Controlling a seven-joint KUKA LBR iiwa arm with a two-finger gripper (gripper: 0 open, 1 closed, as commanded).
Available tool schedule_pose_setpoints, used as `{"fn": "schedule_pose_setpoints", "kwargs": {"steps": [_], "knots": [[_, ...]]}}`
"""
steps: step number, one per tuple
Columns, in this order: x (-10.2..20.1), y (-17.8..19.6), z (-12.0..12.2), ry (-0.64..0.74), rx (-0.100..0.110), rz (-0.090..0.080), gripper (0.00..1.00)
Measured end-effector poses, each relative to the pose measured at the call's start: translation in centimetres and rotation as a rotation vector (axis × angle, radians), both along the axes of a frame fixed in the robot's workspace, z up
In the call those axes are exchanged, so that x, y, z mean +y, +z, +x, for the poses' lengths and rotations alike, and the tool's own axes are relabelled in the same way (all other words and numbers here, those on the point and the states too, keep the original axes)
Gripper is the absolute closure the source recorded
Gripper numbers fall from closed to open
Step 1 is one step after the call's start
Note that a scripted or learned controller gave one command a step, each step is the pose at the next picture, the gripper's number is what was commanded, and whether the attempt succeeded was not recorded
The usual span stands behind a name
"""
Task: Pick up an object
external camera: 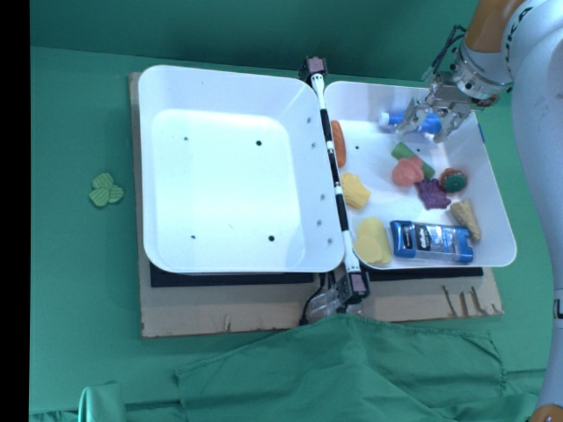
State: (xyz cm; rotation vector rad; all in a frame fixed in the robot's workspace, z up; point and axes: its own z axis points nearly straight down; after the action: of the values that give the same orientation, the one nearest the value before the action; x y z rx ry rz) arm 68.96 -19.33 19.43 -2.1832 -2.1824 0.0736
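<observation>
Gripper (431, 120) sits low over the far end of the right bin (498, 207), just above a blue-and-white tube (409, 120). Fingers look spread to either side of the tube, not closed on it; nothing is visibly held. The tube lies flat near the bin's far wall, apart from the rest, so likely the chosen target. Other objects crowd the near half: orange piece (339, 143), pink blob (407, 172), purple star (433, 193), yellow lumps (373, 240), blue packet (431, 241). Left bin (167, 95) is beside it. A green leaf toy (106, 190) lies on the bench (70, 262).
</observation>
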Motion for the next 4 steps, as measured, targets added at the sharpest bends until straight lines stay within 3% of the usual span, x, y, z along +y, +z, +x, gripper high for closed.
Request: {"fn": "schedule_pose_setpoints", "kwargs": {"steps": [1, 2, 3, 4], "knots": [[0.1, -0.4, 0.1, -0.003, -0.014, -0.003, 1.0], [0.4, 5.6, 0.9, -0.003, -0.065, -0.007, 1.0], [0.5, 6.7, -4.6, -0.006, -0.072, -0.008, 1.0], [0.5, 6.6, -4.4, -0.004, -0.076, -0.009, 0.0]]}}
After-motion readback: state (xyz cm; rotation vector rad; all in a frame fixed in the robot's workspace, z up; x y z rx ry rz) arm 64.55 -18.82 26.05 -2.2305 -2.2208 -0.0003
